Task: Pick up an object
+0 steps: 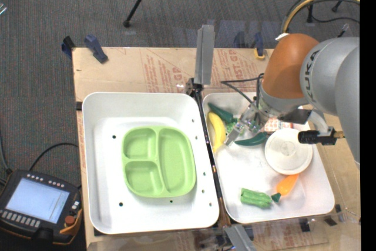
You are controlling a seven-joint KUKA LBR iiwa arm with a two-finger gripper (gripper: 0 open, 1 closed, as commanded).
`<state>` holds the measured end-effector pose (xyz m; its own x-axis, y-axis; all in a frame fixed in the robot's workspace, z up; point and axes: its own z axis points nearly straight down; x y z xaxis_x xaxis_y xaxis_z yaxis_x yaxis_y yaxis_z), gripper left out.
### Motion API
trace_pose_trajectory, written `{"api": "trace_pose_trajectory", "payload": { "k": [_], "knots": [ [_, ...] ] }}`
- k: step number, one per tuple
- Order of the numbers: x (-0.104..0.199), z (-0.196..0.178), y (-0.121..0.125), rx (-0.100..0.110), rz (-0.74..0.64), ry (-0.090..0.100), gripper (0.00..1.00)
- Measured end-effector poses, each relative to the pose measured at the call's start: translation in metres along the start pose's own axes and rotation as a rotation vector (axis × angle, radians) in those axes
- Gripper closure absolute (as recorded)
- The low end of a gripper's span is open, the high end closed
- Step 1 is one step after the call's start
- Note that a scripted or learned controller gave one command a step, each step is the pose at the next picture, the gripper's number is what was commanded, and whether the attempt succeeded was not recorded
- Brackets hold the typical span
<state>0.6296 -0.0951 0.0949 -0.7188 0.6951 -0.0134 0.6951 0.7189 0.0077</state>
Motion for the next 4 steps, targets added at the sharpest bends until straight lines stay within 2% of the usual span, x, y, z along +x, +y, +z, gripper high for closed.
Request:
{"api": "trace_pose_trajectory", "payload": {
  "k": [1,2,3,4],
  "knots": [
    [0.019,0.000,-0.009,-0.002,0.192,0.002,0.00],
    [0.011,0.001,-0.001,0.002,0.132,0.003,0.00],
    [0.021,0.000,-0.011,-0.002,0.216,0.002,0.00],
    [0.009,0.001,-0.002,0.002,0.212,0.005,0.00]
  ]
}}
